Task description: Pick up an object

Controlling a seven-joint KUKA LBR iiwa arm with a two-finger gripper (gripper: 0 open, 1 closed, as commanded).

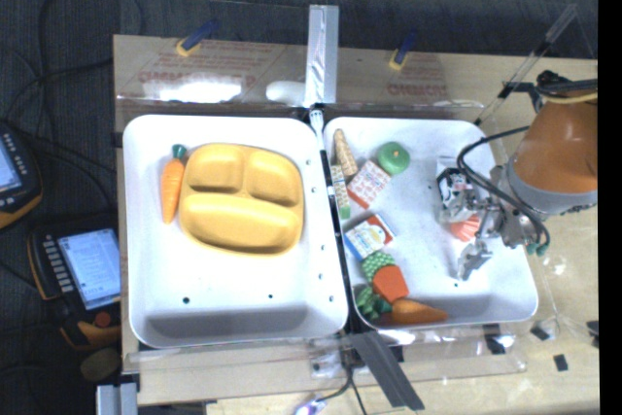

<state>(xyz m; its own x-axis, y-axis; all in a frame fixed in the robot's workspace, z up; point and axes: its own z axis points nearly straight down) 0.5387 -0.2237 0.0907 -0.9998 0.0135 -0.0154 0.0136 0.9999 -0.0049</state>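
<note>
I see the table (131, 53) carrying two shallow white bins; the left bin (146, 238) holds a yellow sectioned plastic tray (241, 197) and an orange toy carrot (171, 188), long axis running near-to-far, green top away. In the right bin (510, 301), the grey arm (556, 151) reaches in from the right, end effector (473, 238) low over a small red-orange item (465, 228); whether it grips, I cannot tell.

Two white bins (136, 306) side by side on bench (243, 68); yellow divided tray (241, 199) in left bin, toy carrot (171, 188) beside it; blue clip (197, 37) on bench's far edge; handheld screen (89, 267) on floor at left
</note>
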